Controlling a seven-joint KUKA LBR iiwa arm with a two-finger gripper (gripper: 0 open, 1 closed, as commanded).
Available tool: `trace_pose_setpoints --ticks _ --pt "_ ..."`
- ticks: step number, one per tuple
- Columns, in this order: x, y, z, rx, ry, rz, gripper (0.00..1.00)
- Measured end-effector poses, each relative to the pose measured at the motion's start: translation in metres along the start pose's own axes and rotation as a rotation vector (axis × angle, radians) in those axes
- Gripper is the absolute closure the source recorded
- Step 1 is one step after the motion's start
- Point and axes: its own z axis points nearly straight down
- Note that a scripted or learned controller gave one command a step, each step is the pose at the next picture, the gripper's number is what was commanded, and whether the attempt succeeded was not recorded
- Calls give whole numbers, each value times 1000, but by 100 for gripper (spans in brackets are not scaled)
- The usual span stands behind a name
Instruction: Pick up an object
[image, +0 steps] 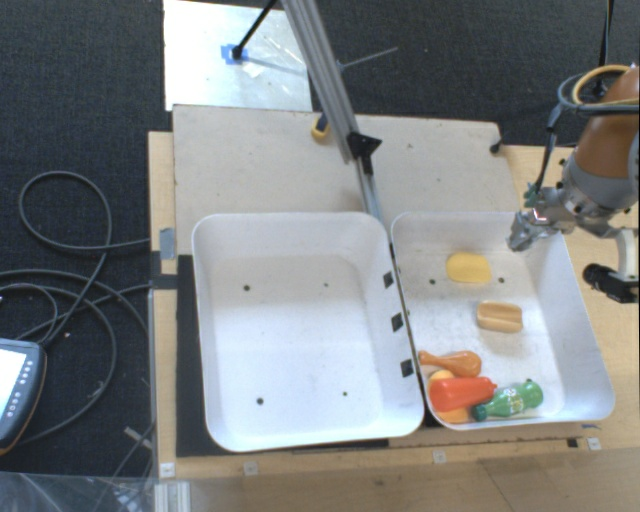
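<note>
Over the right bin's far corner, the gripper hung with nothing visibly held.
Nearest it lay a yellow lemon-like piece, then a hot dog bun; a chicken drumstick, an orange-red piece and a green bottle clustered at the near wall. How far the gripper was parted could not be told.

single fixed camera above bench, slanted down, both bins in frame.
</note>
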Motion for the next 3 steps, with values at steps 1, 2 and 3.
trace_pose_setpoints --ticks 1,2,3 --pt "8 5 -49 -1 0 -2 100" --pt "8 7 -73 1 0 -1 100" --pt "56 -1 -71 6 3 -3 100"
